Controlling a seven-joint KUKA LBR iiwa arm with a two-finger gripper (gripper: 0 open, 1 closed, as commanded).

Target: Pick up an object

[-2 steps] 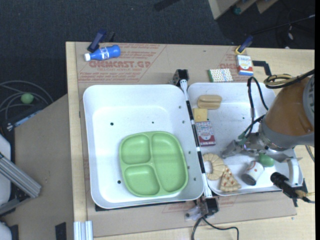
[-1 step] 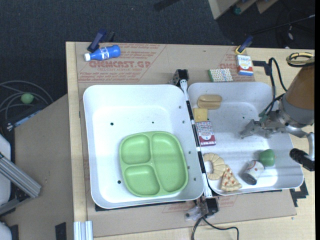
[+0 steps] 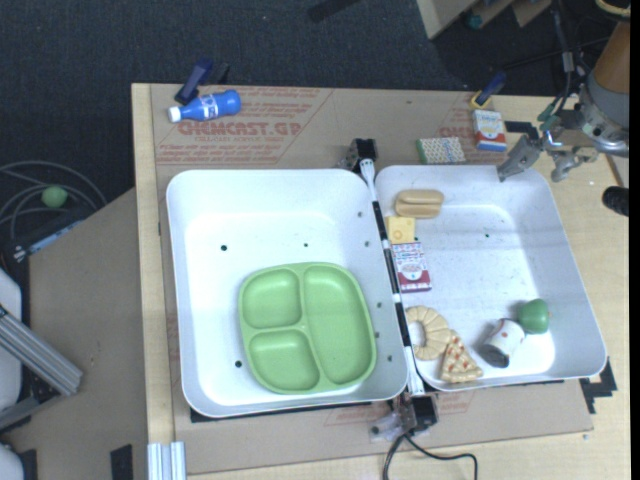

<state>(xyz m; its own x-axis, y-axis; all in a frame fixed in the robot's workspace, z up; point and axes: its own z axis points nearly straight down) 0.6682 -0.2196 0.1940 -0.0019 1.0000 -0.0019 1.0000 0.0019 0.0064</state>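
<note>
Bins side by side: left bin (image 3: 190, 268) bears a green divided plate (image 3: 303, 326); right bin (image 3: 570, 268) bears a hot-dog bun (image 3: 418, 203), red-and-white carton (image 3: 411, 268), pizza slice (image 3: 458, 359), green-and-white toy (image 3: 518, 328). Gripper (image 3: 540, 158), fingers spread and grasping nothing, hangs over the right bin's far right corner, well apart from these objects.
</note>
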